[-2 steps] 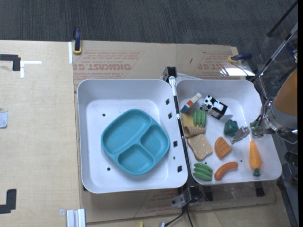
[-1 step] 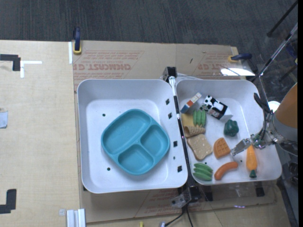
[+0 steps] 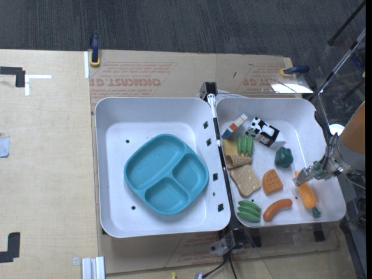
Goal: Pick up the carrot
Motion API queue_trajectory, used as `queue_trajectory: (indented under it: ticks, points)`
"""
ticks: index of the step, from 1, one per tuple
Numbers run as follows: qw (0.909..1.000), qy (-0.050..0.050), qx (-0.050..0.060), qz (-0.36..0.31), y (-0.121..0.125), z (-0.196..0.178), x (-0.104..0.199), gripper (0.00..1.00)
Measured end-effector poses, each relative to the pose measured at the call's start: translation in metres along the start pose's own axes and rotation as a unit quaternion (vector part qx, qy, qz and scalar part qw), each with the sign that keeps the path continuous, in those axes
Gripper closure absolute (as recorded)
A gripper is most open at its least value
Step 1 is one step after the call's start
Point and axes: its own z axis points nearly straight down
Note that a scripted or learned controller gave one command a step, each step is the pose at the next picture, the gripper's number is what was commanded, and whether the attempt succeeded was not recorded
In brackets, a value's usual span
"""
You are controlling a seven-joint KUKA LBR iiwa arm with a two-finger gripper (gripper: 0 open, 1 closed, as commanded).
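The carrot (image 3: 307, 196) is orange with a small green top pointing toward the near right corner. It lies on the floor of the right bin (image 3: 325, 133), close to that bin's right wall. My gripper (image 3: 307, 176) reaches in from the right edge and sits just above the carrot's far end, very near it or touching it. The view does not settle whether the carrot is gripped.
Left of the carrot in the same bin lie an orange sausage (image 3: 277, 208), a waffle (image 3: 271, 181), a bread slice (image 3: 246, 180), green pea pods (image 3: 249, 211), a dark green vegetable (image 3: 283, 157) and a black-and-white cow toy (image 3: 263, 131). The left bin (image 3: 110, 156) holds a blue divided plate (image 3: 167, 173).
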Motion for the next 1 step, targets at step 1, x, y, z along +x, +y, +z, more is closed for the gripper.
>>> queue_trajectory:
  ticks: [1]
  points:
    - [0.9910, 0.001, 0.005, 0.133, 0.0155, -0.0464, 0.0981, 1.00]
